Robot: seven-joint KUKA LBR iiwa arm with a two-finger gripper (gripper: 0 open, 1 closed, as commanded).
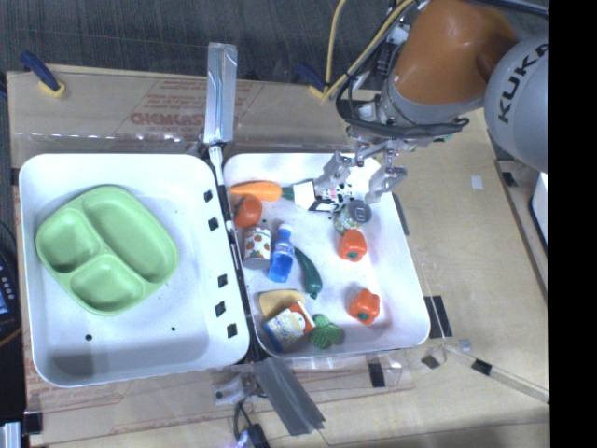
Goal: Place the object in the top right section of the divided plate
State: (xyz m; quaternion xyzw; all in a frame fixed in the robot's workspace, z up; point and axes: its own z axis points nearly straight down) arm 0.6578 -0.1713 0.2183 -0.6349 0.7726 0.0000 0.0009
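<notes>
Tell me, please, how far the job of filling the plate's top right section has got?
Done: nothing yet; the green divided plate in the left bin carries no object. In hand: the tool hovers low over the right bin, near a small black-and-white item. Left: grasping, carrying across, and placing.

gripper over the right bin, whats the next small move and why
Probably lower straight down. The tool hangs at the right bin's back edge above a small round object, with nothing seen between its fingers, while the green divided plate waits in the left bin.
</notes>
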